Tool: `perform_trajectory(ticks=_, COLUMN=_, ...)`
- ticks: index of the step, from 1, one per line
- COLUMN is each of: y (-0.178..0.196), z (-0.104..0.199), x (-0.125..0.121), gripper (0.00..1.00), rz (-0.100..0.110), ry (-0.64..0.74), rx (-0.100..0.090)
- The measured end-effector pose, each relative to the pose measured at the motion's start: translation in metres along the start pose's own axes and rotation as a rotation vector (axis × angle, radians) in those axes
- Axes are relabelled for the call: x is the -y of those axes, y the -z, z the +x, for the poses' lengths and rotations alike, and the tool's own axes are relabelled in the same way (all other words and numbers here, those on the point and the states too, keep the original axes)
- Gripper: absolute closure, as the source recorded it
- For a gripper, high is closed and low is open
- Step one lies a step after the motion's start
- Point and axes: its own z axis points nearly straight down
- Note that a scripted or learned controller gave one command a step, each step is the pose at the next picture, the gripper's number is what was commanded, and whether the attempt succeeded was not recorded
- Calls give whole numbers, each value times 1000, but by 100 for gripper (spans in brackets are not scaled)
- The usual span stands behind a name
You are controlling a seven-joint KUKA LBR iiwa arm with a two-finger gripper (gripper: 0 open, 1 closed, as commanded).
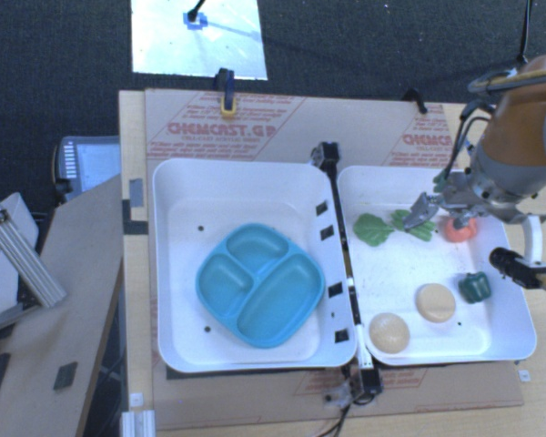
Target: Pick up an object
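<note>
Overall light: bright, even, cool-white — the two white bins [255, 180] read almost without tone.
Glare: strongest on the pale sheet [198, 25] at upper left of the frame, washed to near white.
Shadows: soft and short; a faint one under the blue plate [259, 285], darker ones beside the bin walls.
Dark areas: the carpet along the top stays deep and grainy.
Sharpness: moderate — cardboard lettering legible, the arm [523, 126] at right edge slightly soft.
Distortion: mild slant, worktop edges not parallel.
</note>
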Motion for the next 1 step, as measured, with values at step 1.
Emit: perform_trajectory(ticks=1, y=7, z=0, x=-3, gripper=0, rz=-13, ry=2, rx=2)
